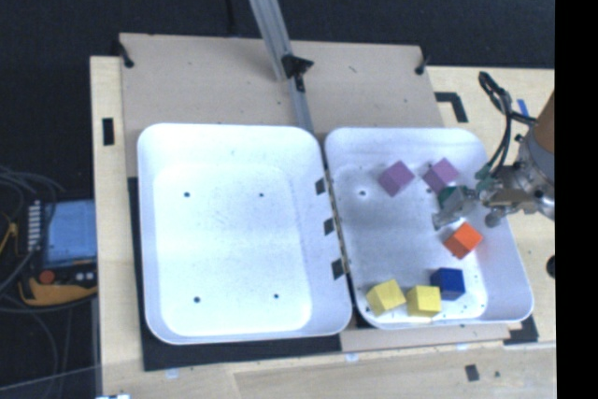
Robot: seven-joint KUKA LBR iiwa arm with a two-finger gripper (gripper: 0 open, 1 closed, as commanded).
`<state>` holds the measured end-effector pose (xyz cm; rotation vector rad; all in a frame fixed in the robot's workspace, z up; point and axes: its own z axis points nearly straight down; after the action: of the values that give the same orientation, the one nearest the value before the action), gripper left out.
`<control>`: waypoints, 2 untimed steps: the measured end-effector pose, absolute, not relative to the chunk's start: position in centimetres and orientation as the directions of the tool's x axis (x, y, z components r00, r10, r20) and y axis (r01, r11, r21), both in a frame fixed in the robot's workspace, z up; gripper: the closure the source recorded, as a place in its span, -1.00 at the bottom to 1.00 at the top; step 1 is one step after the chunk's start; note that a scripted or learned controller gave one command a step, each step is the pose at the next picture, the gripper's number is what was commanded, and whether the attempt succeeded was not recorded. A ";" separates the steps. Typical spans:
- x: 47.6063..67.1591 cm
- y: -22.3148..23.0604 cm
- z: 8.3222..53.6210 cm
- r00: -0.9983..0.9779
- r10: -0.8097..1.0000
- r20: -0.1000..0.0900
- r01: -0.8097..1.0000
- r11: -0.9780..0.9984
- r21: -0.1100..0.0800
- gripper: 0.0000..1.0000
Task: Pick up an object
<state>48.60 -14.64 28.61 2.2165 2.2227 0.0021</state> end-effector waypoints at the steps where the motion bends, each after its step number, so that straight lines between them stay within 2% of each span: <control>1: 48.6 -14.7 28.6 0.000 1.000 -0.001 1.000 0.000 0.004 -1.00; 2: 49.0 -14.4 22.4 0.000 1.000 0.000 1.000 0.000 -0.005 -1.00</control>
<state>48.96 -14.39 22.40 2.2240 2.2243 -0.0050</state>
